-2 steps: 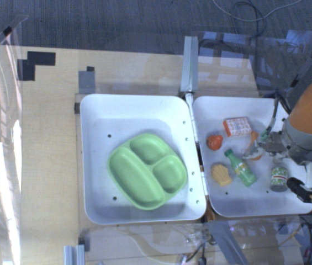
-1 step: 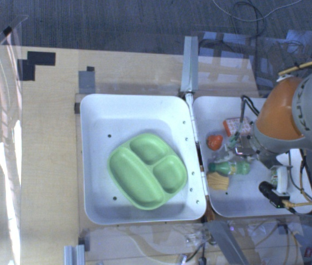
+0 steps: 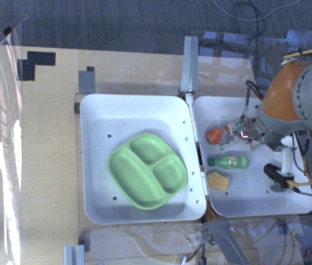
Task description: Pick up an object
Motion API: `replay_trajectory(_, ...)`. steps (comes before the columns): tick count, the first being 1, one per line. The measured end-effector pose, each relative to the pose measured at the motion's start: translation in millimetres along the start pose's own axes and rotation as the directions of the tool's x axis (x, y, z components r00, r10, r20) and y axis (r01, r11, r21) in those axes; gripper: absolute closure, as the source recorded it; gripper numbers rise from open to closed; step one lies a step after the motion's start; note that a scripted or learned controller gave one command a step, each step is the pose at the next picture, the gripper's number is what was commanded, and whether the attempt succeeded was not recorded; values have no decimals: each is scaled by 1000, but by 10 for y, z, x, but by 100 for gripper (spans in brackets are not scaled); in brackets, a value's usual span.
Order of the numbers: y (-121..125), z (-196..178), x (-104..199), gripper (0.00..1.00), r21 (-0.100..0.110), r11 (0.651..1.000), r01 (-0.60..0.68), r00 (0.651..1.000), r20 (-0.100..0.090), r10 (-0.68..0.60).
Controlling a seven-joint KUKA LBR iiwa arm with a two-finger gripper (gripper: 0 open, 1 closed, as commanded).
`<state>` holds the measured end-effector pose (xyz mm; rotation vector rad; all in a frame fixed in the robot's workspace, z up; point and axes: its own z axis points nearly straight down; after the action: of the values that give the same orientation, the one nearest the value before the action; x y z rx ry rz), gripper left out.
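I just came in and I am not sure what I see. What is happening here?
A grey robot arm reaches into the right bin, with its gripper low beside a small red object. A green bottle and a tan brush-like item lie nearby. The left bin holds a green divided plate.

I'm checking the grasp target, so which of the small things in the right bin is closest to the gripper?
The red-orange object, just left of the gripper. The green bottle and tan brush lie farther toward the bin's front.

We saw bright, even light, glare on the clear panel [image 3: 1, 148] at nine o'clock, soft shadows, and slight blur.
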<state>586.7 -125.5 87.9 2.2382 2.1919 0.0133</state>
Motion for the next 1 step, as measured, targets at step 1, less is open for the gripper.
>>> replay_trajectory(1,-368,-13,117,0,-4,988,156,988,2,-156)
